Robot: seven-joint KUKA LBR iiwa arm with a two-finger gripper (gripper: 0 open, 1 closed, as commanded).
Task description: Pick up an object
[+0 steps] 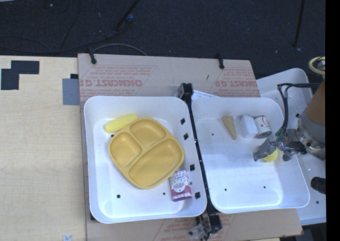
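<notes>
My gripper (270, 151) is low over the right side of the right bin (249, 202), on the arm that comes in from the right. A small yellow object (271, 156) lies right at the gripper's tip, partly hidden by it. Just beyond the gripper, a small white can (256, 125) lies on its side. A tan cone (230, 126) rests to the left of the can.
The left bin (101, 202) holds a yellow divided plate (146, 152), a yellow corn cob (120, 123) at the plate's upper left, and a red and white packet (180, 185) near its front right corner. A black divider (194, 149) runs between the bins.
</notes>
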